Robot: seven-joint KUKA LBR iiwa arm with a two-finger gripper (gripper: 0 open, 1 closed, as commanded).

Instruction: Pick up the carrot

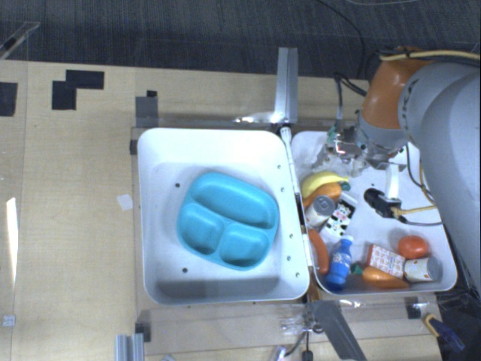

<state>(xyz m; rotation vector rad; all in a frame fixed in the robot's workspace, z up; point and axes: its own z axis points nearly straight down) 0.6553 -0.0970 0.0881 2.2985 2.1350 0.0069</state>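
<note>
So the carrot is lying at the front of the right bin, squeezed between the blue bottle and a small printed box. The claw hangs way back at the far end of that bin, near the banana, and honestly I can't tell how it's set from here. Biggest risk in my opinion: the clutter. Coming down on that carrot could easily catch the box or knock the bottle instead.

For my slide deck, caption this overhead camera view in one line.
KUKA arm's gripper hovers at the right bin's far end; carrot lies by the divider, blue tray in the left bin.
</note>
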